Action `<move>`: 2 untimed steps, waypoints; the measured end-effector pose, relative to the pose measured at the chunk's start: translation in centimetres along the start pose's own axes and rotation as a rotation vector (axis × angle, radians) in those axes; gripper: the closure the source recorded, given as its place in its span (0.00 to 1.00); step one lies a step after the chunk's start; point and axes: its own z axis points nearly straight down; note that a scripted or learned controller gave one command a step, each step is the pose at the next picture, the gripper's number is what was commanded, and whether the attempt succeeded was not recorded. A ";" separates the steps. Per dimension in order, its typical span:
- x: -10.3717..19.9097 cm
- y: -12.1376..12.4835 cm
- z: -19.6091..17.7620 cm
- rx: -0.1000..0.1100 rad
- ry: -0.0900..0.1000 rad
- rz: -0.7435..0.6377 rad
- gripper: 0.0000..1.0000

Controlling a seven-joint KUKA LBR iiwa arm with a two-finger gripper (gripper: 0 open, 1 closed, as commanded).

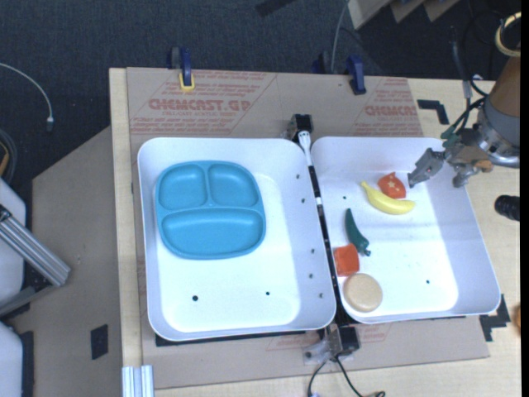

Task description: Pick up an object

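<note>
- Claw [440, 169] sits over the right bin's [463, 246] upper right part; you can see its two fingers spread wide apart, nothing between them.
- Banana [388, 202] lies just left of the claw, w/ a tomato [393, 186] touching its top edge; neither is gripped.
- Lower in the same bin you've got a green piece [356, 232], an orange block [346, 260] & a tan round thing [363, 292] near the front left corner.
- Left bin [240, 304] holds a blue divided plate [212, 209], upper left.
</note>
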 end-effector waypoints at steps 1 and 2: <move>0.1 0.3 -0.9 -0.015 -0.003 -0.004 0.00; 0.6 0.5 3.4 -0.010 -0.001 -0.005 0.00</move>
